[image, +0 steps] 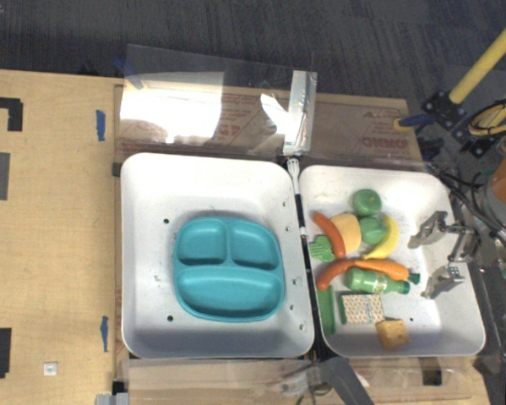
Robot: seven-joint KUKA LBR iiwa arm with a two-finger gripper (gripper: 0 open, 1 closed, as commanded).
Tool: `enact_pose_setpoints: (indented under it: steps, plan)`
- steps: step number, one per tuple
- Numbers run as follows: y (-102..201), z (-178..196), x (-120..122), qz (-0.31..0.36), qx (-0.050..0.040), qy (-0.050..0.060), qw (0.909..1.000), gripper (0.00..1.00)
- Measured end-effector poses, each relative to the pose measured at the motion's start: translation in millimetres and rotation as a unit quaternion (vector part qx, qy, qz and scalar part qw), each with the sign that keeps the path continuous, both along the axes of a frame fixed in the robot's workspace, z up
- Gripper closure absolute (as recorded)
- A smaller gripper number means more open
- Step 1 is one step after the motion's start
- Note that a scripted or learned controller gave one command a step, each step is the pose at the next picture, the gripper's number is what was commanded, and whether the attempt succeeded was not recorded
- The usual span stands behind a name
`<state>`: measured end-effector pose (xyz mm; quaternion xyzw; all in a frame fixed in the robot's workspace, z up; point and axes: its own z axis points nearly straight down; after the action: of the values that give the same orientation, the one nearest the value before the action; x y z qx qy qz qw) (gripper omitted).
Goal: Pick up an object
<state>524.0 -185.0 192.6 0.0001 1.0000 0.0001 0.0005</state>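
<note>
The right bin [461, 334] holds a pile of toy food: a green apple-like piece [367, 200], a yellow piece [350, 228], a banana [390, 238], orange carrots [378, 267], a green bottle [376, 284], a patterned square packet [362, 309] and a tan cube [391, 332]. My gripper [435, 256] hangs at the bin's right side, to the right of the pile. Its two metal fingers stand spread apart with nothing between them.
The left bin [143, 192] carries a teal divided tray [228, 267]. A clear plastic sheet [215, 111] stands behind the bins. Cables and a yellow pole [489, 53] are at the upper right. Cardboard with black tape marks lies to the left.
</note>
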Motion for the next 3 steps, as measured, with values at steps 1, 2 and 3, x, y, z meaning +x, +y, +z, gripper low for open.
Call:
enact_pose_setpoints:
  steps: [1, 2, 3]
  plan:
    - [27.7, -98.0, -3.6, 0.085, -0.0008, -0.002, 0.9964, 0.0]
    - [81.1, -103.1, 39.6, 0.076, -0.0016, -0.007, 0.9971, 0.0]
    - [74.7, -103.5, 48.5, 0.101, -0.0005, -0.005, 0.9949, 0.0]
